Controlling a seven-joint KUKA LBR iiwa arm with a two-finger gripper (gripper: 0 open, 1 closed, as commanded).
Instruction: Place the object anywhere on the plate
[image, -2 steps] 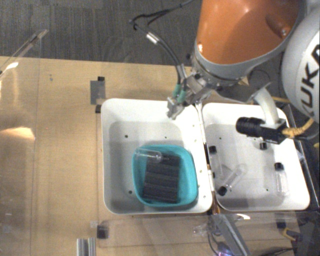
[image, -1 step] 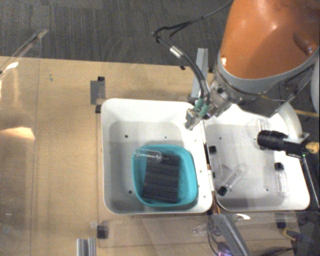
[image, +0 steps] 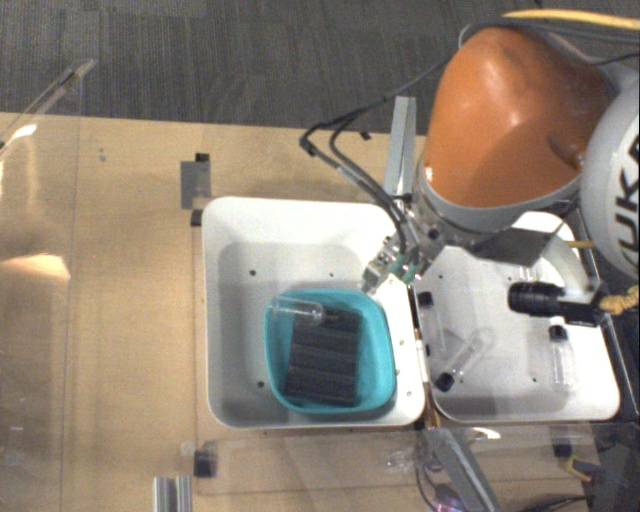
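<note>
Bench (image: 100, 300) planking, pale and bearing no writing we can read, takes up the left side. Next comes the left bin (image: 225, 330), white and shallow. In its lower right part sits a teal square plate (image: 378, 335) with rounded corners. A clear vial (image: 300, 311) lies on its side on the plate at the upper-left corner, so the task's thing is already on the plate. It touches the top edge of a black ribbed block (image: 322, 358), which covers the middle of the plate. We see no label on either.

Just past the plate's upper-right corner, over the seam between the bins, we find the gripper (image: 385, 270). It is near the plate but apart from it, and nothing shows in its grasp. Whether it is parted or clamped we cannot make out.

The right bin (image: 500, 405) holds a second clear tube (image: 462, 356), tilted, with a black cap at its lower end. A third tube (image: 561, 358) lies well apart from it, nearer the right wall. Above them looms the arm's orange band (image: 510, 110), and on the grey casing at the right edge we read "UK" (image: 628, 205) - the rest is cut off.
</note>
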